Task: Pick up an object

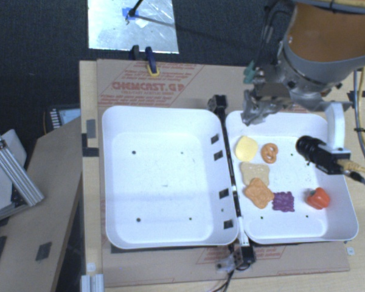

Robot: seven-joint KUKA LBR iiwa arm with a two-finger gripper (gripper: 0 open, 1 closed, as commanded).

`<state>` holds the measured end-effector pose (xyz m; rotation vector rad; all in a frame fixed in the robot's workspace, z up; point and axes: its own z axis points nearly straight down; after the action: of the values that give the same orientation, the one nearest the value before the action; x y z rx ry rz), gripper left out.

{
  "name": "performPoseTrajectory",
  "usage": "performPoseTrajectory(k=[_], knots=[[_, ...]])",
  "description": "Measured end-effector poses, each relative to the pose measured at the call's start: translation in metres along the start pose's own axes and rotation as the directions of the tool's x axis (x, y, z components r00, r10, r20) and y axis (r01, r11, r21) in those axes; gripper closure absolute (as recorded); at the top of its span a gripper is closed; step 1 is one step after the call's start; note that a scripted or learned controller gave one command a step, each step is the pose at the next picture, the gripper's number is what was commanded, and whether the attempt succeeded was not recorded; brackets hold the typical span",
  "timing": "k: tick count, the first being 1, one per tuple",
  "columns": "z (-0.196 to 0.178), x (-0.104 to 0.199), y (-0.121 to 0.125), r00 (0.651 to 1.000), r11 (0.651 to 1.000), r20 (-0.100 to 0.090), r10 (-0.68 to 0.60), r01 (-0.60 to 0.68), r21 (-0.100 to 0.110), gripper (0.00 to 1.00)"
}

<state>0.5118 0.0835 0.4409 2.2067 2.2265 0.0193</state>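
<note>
Two white bins sit side by side on the surface. Left bin (pixel 158 175) has a bare floor. Right bin (pixel 337 224) holds toy food: yellow piece (pixel 246 148), pretzel (pixel 269 152), toast (pixel 255 173), orange waffle (pixel 258 193), purple grapes (pixel 283 201), red pepper (pixel 317 198). Pincer (pixel 254 115) hangs over the far-left corner; whether it is spread I cannot tell. The waffle looks light and stiff; take its flat edges.
</note>
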Motion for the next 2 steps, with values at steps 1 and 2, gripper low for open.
performPoseTrajectory(k=[1, 2], knots=[[-0.0385, 0.0855, -0.0252, 1.0, 1.0, -0.001, -0.005, 0.005, 0.008, 1.0], [-0.0479, 0.0804, -0.0234, 1.0, 1.0, 0.001, 0.0, 0.0, 0.008, 1.0]])
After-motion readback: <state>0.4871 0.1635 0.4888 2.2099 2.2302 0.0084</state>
